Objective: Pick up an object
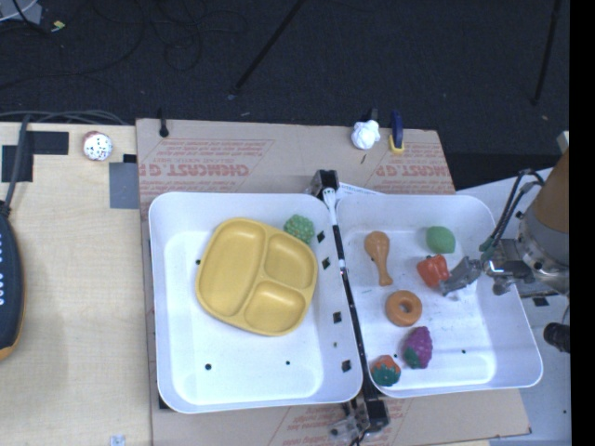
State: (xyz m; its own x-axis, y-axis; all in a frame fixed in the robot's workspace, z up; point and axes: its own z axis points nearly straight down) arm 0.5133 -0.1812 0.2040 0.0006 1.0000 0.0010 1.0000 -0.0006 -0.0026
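nearest our viewpoint sits the cardboard sheet [307, 426] under both bins, its printed lower edge poking out at the bottom of the view. on it we log two white bins side by side: the left bin [177, 342] and the right bin [507, 360], their inner walls touching along a dark clip strip.

left bin: a yellow divided plate [257, 275], three compartments, lying flat and turned at an angle, taking the upper middle of the bin. a green bumpy toy [299, 228] sits just beside the plate's upper right corner, against the bin's right wall.

right bin, largest to smallest as we read them: a tan drumstick [379, 255] in the upper left part, a purple grape bunch [417, 347] low in the middle, a brown donut [403, 308] between those two, a green rounded piece [441, 240] near the top, a red pepper-like piece [433, 270] just below it, and a small orange-and-green piece [386, 370] at the lower left corner, near the grapes.

the arm [548, 240] enters from the right over the right bin's rim. the gripper [460, 277] sits low, immediately right of the red piece, its metal fingertip touching or nearly touching it. whether the pincer is released or clenched we cannot tell; nothing is visibly caught in it.

outside the bins: a white crumpled lump [365, 135] and a blue-and-yellow item [397, 132] at the cardboard's top edge, a small spotted ball [97, 146] on the wooden bench [65, 277] at left.
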